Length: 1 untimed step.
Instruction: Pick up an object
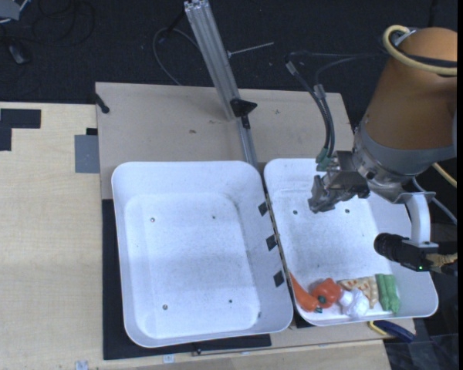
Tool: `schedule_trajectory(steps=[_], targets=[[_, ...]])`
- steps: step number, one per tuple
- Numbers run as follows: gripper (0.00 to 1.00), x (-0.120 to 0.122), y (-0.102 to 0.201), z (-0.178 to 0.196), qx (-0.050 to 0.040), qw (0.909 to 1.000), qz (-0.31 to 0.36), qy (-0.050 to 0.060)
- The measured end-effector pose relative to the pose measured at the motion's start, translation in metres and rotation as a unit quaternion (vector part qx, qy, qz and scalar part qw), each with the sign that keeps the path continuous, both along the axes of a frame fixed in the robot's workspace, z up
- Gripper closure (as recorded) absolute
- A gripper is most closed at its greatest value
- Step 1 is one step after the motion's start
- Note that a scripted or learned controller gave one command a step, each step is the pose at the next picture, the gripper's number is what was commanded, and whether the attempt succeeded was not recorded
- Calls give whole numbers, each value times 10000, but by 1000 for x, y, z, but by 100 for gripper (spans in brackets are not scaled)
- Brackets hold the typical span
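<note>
A: Fingers (322, 200): status?
B: Above the right bin (347, 230), upper part; apart or together, cannot tell.
A: Target?
B: Toys (347, 293) clustered at the near edge. They look light, small, possibly soft. Grip the orange one (324, 291) across its middle.

no text, label, brand, number or sign can be read anywhere in this view.
</note>
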State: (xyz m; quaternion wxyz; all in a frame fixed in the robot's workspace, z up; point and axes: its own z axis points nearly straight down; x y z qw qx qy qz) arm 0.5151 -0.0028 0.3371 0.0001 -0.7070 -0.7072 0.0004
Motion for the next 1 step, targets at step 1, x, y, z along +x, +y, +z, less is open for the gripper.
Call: schedule_trajectory(steps=[1], targets=[[100,2,67,13,4,10000,14,-1]])
